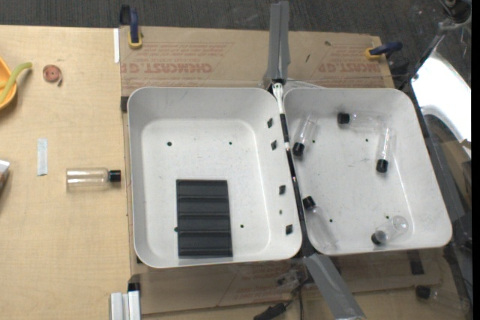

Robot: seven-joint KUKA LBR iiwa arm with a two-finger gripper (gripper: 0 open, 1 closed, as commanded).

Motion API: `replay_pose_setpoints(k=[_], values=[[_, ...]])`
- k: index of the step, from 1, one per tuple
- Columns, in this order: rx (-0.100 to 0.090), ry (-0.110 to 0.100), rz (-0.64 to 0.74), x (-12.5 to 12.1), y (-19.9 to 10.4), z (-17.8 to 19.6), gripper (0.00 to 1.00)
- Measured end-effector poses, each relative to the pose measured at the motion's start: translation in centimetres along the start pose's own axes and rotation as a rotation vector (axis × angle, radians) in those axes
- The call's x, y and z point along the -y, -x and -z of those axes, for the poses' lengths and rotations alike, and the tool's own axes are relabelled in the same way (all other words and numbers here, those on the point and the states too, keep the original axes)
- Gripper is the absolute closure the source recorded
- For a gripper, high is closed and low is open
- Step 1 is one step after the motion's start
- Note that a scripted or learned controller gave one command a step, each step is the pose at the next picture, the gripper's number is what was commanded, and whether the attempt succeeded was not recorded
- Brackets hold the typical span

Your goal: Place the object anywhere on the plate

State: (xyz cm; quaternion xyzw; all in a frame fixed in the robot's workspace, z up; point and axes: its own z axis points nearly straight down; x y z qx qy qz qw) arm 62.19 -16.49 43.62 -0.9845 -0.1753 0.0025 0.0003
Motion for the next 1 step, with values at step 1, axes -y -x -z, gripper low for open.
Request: replay_pose_setpoints(k=[1], values=[[0.0,-0.001,-0.122,-4.1,5.6,0.36,0.0]])
